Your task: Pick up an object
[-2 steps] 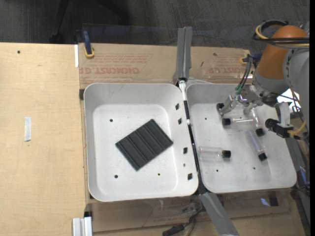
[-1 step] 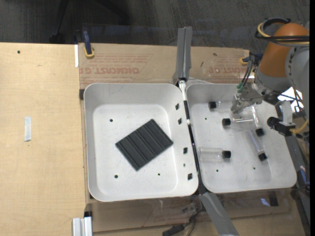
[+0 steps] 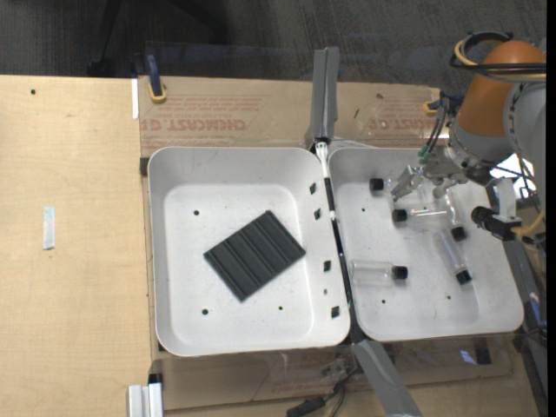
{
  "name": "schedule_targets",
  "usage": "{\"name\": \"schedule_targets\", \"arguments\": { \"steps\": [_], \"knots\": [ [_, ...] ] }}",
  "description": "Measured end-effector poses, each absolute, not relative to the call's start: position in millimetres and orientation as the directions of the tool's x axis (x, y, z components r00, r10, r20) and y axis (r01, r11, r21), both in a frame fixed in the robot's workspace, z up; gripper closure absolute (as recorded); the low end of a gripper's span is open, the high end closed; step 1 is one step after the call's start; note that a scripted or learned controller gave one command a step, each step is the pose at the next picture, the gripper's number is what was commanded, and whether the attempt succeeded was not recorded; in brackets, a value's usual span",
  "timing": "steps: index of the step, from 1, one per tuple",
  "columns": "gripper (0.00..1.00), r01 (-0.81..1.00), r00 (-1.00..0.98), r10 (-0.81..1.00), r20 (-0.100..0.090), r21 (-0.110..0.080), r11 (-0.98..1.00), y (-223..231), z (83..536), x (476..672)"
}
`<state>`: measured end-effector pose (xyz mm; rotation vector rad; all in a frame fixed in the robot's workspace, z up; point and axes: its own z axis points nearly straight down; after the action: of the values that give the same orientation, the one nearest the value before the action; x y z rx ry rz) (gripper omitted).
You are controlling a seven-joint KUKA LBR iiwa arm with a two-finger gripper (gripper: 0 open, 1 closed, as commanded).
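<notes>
A clear tube with a black cap (image 3: 380, 273) lies nearest in the right bin (image 3: 434, 324), another (image 3: 453, 254) just beyond; the dark ribbed slab (image 3: 254, 254) sits tilted in the left bin (image 3: 174, 320); farther back the pincer (image 3: 415, 183) hovers over the right bin's far part, its state impossible to tell.

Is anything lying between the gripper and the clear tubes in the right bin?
Nothing visible does. The gripper hangs over the right bin, close above the nearest clear tubes. The dark ribbed slab lies apart in the left bin.
</notes>
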<state>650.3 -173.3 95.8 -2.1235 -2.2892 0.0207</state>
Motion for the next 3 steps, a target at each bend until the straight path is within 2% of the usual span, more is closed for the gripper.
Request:
{"name": "schedule_targets", "arguments": {
  "steps": [1,2,3],
  "knots": [
    [1.0,0.997,-0.075,0.997,0.003,-0.021,0.075,-174.0,105.5,650.6],
    [0.0,0.997,-0.075,0.997,0.003,-0.022,0.075,-173.9,105.4,650.6],
    [0.0,0.991,-0.131,0.991,0.0,-0.001,0.131,-134.0,91.6,621.6]
  ]
}}
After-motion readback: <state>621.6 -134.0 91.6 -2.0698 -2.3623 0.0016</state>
